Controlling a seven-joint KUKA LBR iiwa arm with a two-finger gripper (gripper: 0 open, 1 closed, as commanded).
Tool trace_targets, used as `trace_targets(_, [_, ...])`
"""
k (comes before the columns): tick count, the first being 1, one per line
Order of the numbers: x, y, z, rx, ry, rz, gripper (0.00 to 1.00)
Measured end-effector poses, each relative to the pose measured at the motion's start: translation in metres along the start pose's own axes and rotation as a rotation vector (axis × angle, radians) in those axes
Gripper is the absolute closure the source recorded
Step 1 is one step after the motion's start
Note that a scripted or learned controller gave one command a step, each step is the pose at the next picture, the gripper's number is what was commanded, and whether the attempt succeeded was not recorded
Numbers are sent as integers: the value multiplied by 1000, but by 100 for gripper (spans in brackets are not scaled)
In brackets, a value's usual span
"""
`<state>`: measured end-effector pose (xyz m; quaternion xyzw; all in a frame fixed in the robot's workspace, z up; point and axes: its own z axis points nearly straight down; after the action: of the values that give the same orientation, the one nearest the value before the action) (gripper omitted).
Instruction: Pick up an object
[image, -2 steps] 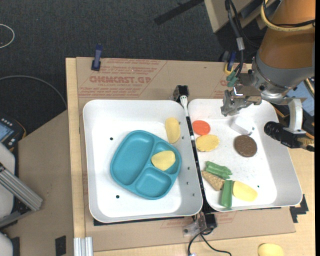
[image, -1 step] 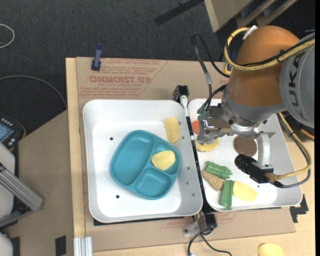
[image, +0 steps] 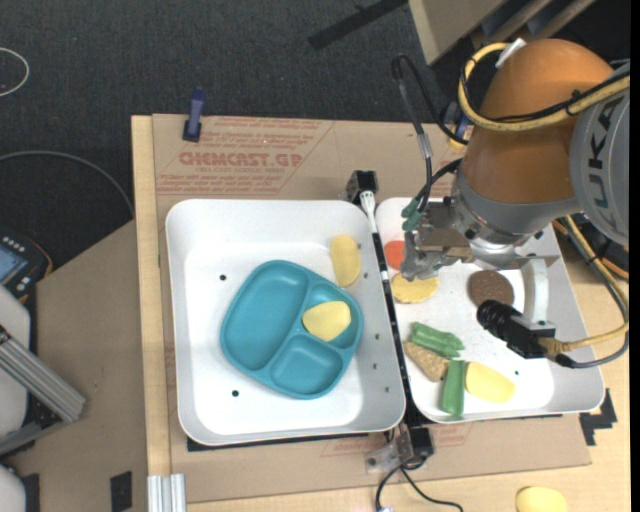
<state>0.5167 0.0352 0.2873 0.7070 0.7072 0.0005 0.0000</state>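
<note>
Gripper (image: 420, 262) of dark metal hangs above a flat, round, pale cracker (image: 414, 289) in the right glossy white bin (image: 575, 385); its finger state cannot be told.

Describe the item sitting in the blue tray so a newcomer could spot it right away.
Start at the left bin, which holds a blue tray with compartments. In the tray's right compartment lies a pale yellow rounded piece. Unlike the longer yellow piece on the bin floor just above, this one sits inside the tray.
</note>
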Motion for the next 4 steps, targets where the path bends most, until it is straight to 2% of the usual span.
trace_targets(1, [0,1,-10,-2,0,0,100])
trace_targets(2, [-1,-29,16,7,0,2,100])
trace_targets(4, [-1,-27,-6,-1,0,2,100])
